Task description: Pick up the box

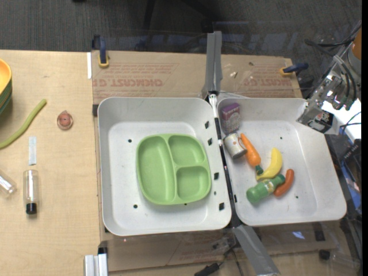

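Box, purple, stands upright in the right bin's far-left corner, just behind a metal can. Carrots, banana and green bottle lie mid-bin. Left bin holds a green tray. Gripper hangs over the right bin's far-right edge, well apart from the box; whether it is spread or closed, cannot tell.
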Available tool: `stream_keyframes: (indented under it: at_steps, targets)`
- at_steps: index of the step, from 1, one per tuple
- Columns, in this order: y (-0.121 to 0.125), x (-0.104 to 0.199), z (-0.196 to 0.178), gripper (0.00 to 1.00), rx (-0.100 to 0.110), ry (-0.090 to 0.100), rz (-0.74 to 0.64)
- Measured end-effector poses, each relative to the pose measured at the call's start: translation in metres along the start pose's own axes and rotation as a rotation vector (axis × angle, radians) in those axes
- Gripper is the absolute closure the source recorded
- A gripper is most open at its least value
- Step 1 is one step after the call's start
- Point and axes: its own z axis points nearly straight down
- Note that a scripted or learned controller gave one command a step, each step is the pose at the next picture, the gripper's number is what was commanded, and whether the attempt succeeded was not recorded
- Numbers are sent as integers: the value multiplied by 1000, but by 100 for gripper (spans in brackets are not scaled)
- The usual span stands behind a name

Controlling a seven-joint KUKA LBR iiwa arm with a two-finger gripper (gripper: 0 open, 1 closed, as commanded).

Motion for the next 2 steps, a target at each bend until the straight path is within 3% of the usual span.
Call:
stream_keyframes:
  at_steps: [1,2]
  targets:
    - [0,-1,-9,100,-1,-3,0]
    - [-4,70,42,100,3,7,130]
